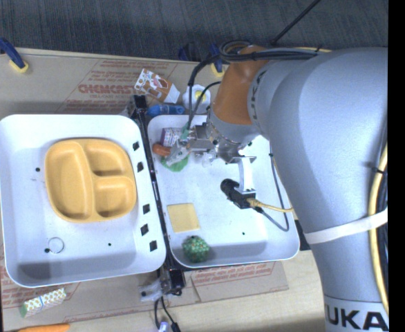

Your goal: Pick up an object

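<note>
Camera view: the arm (313,137) is reaching in from 3 o'clock over the right bin (275,244). The gripper (189,142) is sitting at the bin's 11 o'clock corner, above small objects (171,154); whether it is wide or narrow cannot be told. A yellow square (183,217) and a green ball (195,248) are lying toward 6 o'clock. A yellow divided tray (90,178) is resting in the left bin (16,206).

Gripper (189,142) mostly hidden under the grey arm (327,137), fingers impossible to judge. Right bin (278,244) partly covered by that arm at its far right. Small objects (169,151) beside the gripper too cluttered to identify.
</note>
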Available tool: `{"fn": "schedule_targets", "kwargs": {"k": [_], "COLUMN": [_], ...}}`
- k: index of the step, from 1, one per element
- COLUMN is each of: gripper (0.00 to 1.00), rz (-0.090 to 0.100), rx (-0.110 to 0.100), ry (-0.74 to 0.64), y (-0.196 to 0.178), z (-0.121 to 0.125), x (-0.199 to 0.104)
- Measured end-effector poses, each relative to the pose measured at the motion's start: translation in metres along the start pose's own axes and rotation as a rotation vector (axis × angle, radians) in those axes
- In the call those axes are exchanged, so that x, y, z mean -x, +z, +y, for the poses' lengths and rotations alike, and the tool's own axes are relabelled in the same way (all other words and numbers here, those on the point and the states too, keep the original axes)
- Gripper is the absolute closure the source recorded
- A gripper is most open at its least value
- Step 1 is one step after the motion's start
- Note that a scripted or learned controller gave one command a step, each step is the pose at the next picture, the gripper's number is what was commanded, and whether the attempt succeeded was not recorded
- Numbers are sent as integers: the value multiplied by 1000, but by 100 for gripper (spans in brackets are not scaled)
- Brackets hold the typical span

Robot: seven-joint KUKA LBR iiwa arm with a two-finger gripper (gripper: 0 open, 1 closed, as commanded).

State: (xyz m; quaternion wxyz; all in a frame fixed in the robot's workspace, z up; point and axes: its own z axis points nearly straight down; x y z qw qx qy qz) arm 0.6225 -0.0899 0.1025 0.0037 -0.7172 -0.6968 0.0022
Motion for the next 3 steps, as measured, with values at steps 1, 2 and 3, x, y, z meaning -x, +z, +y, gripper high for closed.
{"fn": "schedule_targets", "kwargs": {"k": [1,2,3], "gripper": [0,0,0], "rz": [0,1,1], "rx": [-4,2,1], "ry": [654,665,776], "y": [12,11,12], "z": [21,-4,-82], "x": [13,5,12]}}
